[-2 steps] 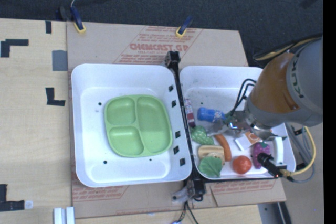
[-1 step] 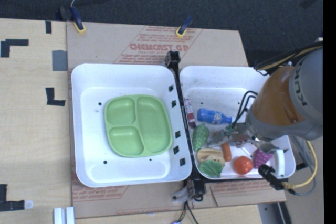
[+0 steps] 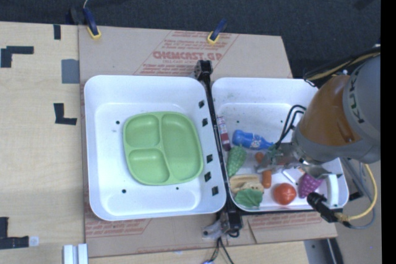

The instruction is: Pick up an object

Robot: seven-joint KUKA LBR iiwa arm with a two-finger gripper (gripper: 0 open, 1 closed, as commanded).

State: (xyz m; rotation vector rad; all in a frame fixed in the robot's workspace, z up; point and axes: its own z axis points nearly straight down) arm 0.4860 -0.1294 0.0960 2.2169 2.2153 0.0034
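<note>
1. The arm (image 3: 337, 117) is reaching into the right bin (image 3: 247, 99) from its right side, the orange band sitting over the bin's right half.
2. The gripper (image 3: 276, 159) is hanging low in the middle of that bin, pretty much on top of the pile of toy food. Can't tell how wide it's open or whether it's got anything, the wrist is blocking that.
3. Stuff is crowding the bin's front half: a blue bottle (image 3: 250, 140) lying near the middle, a green veggie (image 3: 235, 161) along the left wall, a leafy green bit (image 3: 249, 197) and a bread-looking piece (image 3: 245, 182) in the front-left corner.
4. A tomato (image 3: 284, 193) is sitting at the front edge, purple grapes (image 3: 309, 183) just beside it to the right, and a small carrot (image 3: 266, 178) just left of it, right under the gripper.
5. The left bin (image 3: 102, 102) is holding a green divided plate (image 3: 163, 148), lying flat around its middle.
</note>
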